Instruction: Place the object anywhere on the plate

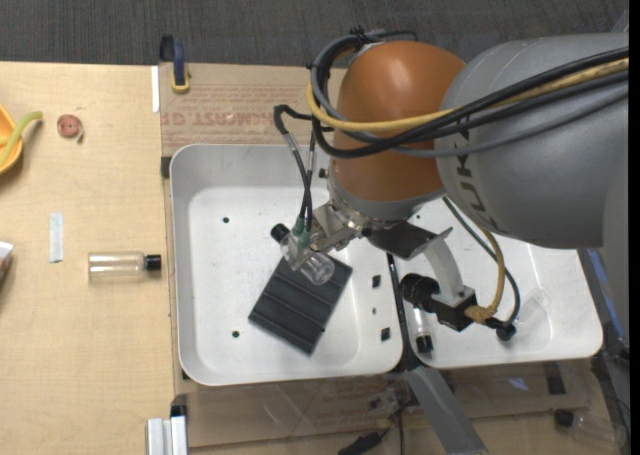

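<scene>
The only writing I can make out is a strip of reddish lettering on the brown cardboard sheet (235,115) behind the left bin (190,243), printed upside down from here (too faint to spell out). Part of a dark letter shows on the grey arm (540,133), cut off by the orange band.
</scene>
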`<control>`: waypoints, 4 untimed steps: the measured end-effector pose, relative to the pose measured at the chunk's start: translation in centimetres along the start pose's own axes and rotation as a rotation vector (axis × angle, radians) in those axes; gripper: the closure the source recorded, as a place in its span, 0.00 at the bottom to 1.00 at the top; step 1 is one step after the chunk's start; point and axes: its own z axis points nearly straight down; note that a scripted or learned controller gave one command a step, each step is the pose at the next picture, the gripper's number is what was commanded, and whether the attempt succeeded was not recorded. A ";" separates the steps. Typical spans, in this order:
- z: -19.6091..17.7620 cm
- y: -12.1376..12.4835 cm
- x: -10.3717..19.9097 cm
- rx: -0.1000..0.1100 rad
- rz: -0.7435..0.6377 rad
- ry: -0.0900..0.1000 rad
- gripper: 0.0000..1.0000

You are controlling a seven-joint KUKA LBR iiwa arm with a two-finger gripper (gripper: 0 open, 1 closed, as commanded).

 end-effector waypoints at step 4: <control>8.6 1.4 4.6 0.000 -0.505 0.000 1.00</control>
